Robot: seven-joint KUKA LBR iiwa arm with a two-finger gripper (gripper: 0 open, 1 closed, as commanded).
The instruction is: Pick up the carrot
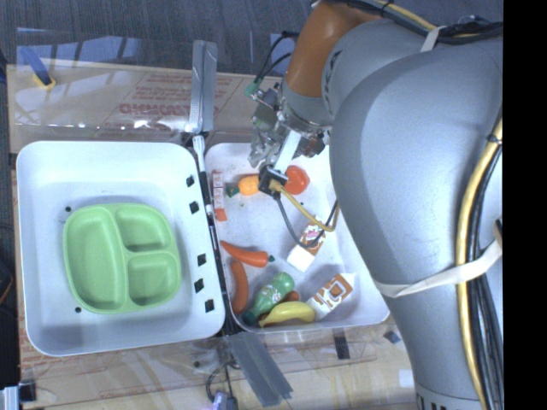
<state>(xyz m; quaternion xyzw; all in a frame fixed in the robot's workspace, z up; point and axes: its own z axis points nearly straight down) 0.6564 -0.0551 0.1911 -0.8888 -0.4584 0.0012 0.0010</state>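
Carrot [246, 253] lies on the right bin's [363, 310] floor, near its left wall, tilted. Just below the carrot sit a brown sausage [240, 285], a green bottle [272, 292], a banana [287, 314] and a small carton [332, 294]. Above the carrot, well apart, the pincer [272, 178] hangs between an orange ball [248, 186] and a tomato [297, 178]; whether it is apart or together I cannot tell.
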